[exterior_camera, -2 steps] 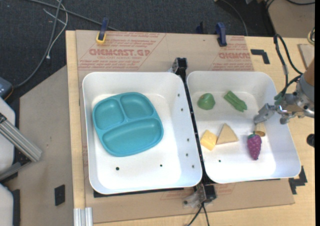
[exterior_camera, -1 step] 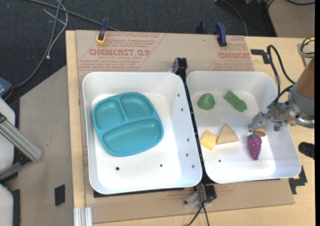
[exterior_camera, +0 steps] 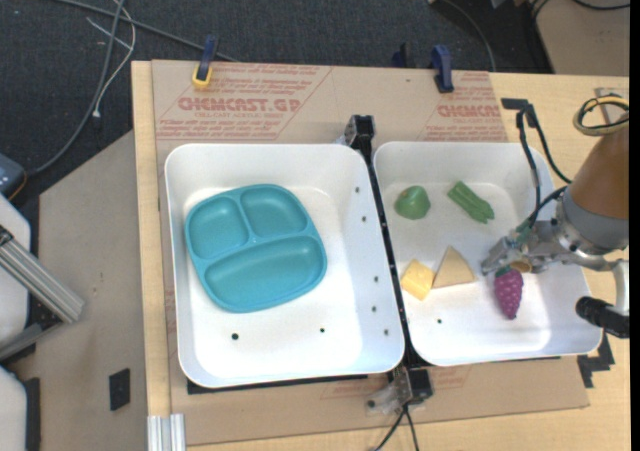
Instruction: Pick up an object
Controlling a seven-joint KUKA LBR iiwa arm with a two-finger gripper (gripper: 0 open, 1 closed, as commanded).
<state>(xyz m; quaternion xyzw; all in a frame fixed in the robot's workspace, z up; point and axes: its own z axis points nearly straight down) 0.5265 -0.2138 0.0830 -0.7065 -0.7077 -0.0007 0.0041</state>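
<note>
In the right bin lie a purple bunch of grapes, a tan wedge, a yellow cheese block, a round green piece and a long green vegetable. My gripper is low over the bin's right side, right at the top end of the grapes and just to the right of the tan wedge. The arm, with its orange band, comes in over the bin's right rim. Whether the gripper touches the grapes is unclear.
A teal divided plate lies in the left bin. A black divider clip sits between the bins at the back. Blue clamps hold the cardboard base. Cables run along the right bin's right edge.
</note>
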